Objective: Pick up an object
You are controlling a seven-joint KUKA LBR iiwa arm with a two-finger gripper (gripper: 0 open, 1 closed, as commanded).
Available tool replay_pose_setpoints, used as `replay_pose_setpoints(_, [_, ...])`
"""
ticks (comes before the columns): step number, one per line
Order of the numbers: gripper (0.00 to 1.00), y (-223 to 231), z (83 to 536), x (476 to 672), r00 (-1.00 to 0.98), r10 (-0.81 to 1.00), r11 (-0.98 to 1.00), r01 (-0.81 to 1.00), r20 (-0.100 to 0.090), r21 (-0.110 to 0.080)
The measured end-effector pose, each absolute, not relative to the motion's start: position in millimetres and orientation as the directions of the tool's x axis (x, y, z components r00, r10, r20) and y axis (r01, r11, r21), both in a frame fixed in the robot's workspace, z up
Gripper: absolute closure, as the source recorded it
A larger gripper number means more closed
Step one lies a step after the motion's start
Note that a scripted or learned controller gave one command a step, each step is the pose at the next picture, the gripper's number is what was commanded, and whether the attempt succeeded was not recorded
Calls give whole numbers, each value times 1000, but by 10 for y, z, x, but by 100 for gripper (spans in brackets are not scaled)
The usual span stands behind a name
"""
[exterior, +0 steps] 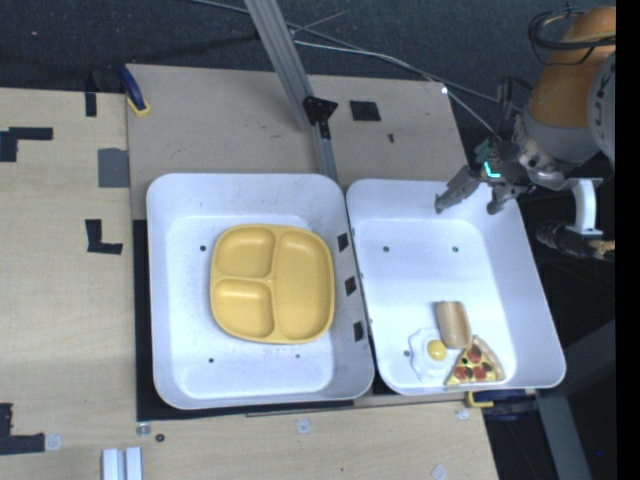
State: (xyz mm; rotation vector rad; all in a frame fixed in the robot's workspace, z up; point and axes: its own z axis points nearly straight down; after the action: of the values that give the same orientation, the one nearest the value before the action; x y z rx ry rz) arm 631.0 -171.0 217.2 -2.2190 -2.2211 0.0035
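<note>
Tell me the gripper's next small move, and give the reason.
Probably swing toward the near corner of the right bin and stop above the hot dog. The gripper hangs open over the bin's far edge with nothing between its fingers, while the hot dog, fried egg and pizza slice cluster in that corner.

yellow plate (272,283), white bins (170,268)

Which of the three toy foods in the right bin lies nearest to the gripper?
The hot dog: it lies above the fried egg and pizza slice, toward the gripper.
</note>
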Motion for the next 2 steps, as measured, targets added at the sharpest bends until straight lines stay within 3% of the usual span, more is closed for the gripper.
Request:
replay_pose_setpoints(1, [0,-1710,2179,6314,-1,1000,1,1000,-1,-1])
replay_pose_setpoints(2, [0,-1697,1744,6302,-1,1000,1,1000,-1,-5])
